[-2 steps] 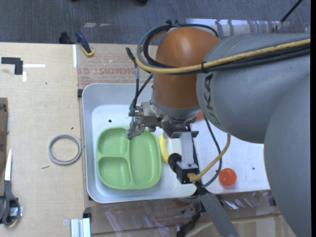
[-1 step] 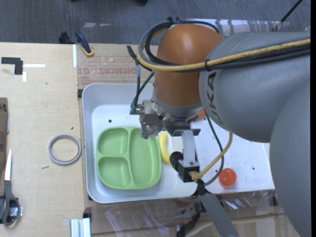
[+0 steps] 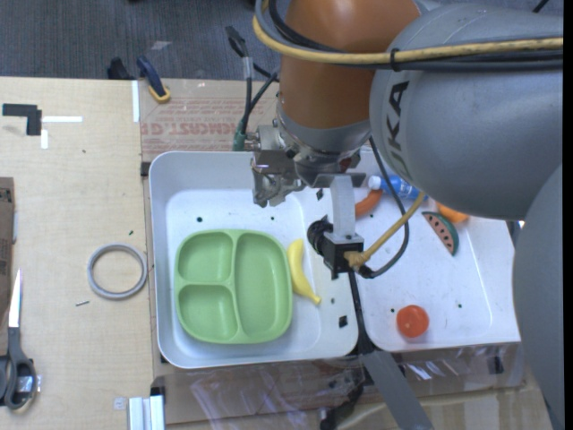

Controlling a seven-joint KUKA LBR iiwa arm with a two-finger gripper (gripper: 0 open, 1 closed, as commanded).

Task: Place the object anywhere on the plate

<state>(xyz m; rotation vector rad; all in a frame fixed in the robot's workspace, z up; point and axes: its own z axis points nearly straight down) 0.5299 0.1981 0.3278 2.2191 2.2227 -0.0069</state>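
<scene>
The gripper (image 3: 273,186) hangs low over the far side of the left bin (image 3: 166,240), just under the arm's (image 3: 466,106) fat orange band (image 3: 345,34). I can see dark metal at its tip, but whether the claw is apart, together or clamped on something I cannot tell from here; nothing I can make out sits in it.

Just toward the near edge of that bin from the tip lies the green plate (image 3: 235,285), a three-compartment dish filling much of the bin's floor. Its far rim is close below the claw. Touching or almost touching the plate's right rim is a small yellow banana (image 3: 300,271), which I take to be the object to place. It lies near the wall between the two bins, its long axis running roughly from the far side toward the near side, bending a little right at the near end. So from the claw the banana is toward the near edge and slightly to the right, a short way off, with the plate directly beside it on the left.

In the right bin (image 3: 474,303) sit a red tomato-like ball (image 3: 413,321), a watermelon slice (image 3: 443,231) and something orange (image 3: 367,202) partly hidden by the arm. Out on the bench's left part lies a roll of tape (image 3: 117,270).
</scene>
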